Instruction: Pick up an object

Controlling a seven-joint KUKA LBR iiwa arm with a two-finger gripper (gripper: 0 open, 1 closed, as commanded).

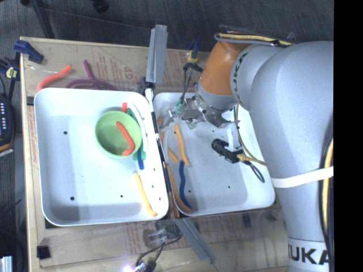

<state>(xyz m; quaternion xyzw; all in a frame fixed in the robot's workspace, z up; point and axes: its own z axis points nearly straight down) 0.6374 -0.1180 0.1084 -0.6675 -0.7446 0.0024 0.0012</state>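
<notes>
Can't tell what the gripper (184,113) is doing, it's buried top-center in the right bin (258,194), and those thin sticks (181,152) hugging the left wall could easily slip.

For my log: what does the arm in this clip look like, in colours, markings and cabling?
A bulky, rounded grey arm with an orange band above the wrist and white KUKA lettering near its base. Thin black and yellow cables run along it, with a black connector. The metallic gripper is small and cluttered.

hidden: gripper (180,113) fingers' spread, behind wrist | unclear: small items beneath fingers | covered: right bin (227,200) far corner, under arm (283,106)
</notes>
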